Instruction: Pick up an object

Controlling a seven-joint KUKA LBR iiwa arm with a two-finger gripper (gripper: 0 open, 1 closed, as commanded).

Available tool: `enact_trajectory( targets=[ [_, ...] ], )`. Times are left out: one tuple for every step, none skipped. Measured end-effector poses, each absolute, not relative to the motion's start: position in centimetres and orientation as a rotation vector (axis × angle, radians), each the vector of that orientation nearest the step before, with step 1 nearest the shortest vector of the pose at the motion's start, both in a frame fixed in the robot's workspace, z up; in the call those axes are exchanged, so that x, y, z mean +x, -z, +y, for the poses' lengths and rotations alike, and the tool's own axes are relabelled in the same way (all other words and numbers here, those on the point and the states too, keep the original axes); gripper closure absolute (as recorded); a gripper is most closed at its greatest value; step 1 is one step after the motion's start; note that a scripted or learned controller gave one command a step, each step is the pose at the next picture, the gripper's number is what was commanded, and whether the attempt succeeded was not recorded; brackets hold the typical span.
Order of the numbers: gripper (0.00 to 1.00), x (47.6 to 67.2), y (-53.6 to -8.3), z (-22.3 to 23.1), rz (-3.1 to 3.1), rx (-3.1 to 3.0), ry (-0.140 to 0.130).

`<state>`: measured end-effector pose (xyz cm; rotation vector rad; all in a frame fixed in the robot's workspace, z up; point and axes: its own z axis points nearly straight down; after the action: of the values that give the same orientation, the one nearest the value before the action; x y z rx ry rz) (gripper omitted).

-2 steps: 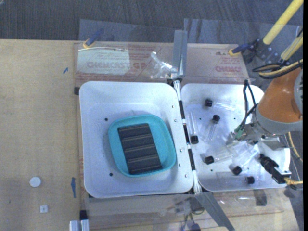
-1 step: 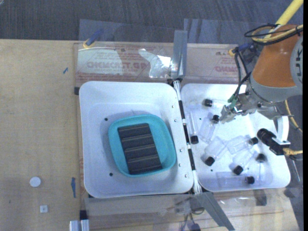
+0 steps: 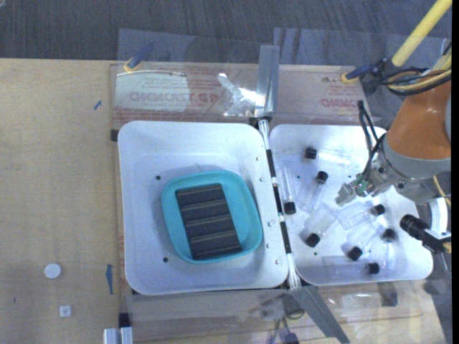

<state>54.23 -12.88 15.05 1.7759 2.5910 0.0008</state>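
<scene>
A pale wooden bench (image 3: 50, 156) fills the left side — beyond it, dark grey carpeted floor (image 3: 179, 2).

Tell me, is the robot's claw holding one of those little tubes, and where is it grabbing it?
It cannot be told. The gripper sits low over the clear vials in the right bin, but its tips are too small and blurred.

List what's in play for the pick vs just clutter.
In play: clear vials with black caps scattered in the right bin; tool above them.
Clutter: teal tray with dark ribbed insert in the left bin; white disc on the bench.
</scene>
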Motion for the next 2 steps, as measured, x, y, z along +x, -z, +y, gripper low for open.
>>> enact_trajectory(
  targets=[
    [1.0, 53.9, -8.9, -18.1, 2.716, 1.564, -0.006],
    [1.0, 56.3, -22.5, -13.8, 2.649, 1.68, -0.002]
  ],
)
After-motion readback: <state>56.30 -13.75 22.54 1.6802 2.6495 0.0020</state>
